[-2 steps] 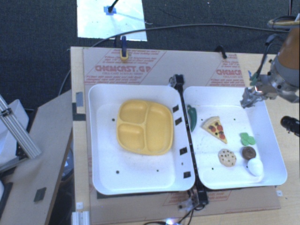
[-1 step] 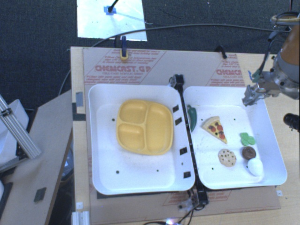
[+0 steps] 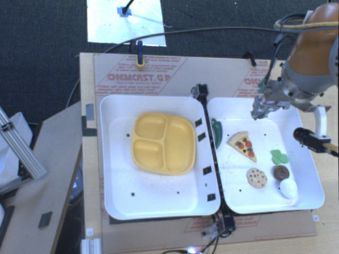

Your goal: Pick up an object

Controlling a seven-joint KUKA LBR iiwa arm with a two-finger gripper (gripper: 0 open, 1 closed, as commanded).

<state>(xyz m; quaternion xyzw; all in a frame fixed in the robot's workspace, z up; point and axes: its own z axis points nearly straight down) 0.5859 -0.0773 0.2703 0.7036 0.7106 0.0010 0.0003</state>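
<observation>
— So where did the things to pick lie?

— All in the right bin (image 3: 310, 192). The pizza slice (image 3: 243, 145) sat near its middle, with the cookie (image 3: 256, 178) at about six o'clock from it. A green pepper (image 3: 216, 132) lay at nine o'clock from the slice, hard against the divider between the bins. Toward four o'clock were a small green leafy piece (image 3: 279, 156), a brown round piece (image 3: 280, 172) just below it, and a white egg-shaped piece (image 3: 288, 188) at the bin's lower right corner.

— And the gripper?

— The gripper (image 3: 260, 110) hung over the bin's upper edge, at roughly one o'clock from the pizza slice and apart from it. Nothing lay between its tips. Whether the jaws stood apart or together, I could not tell; they were a grey blur at that angle.

— What else was on the bench?

— The left bin (image 3: 114, 194) held a yellow divided plate (image 3: 163, 143), flat, near its middle. A black cable (image 3: 212, 30) ran across above the bench at twelve o'clock, and a square white sheet (image 3: 106, 25) lay on the dark floor beyond it.
</observation>
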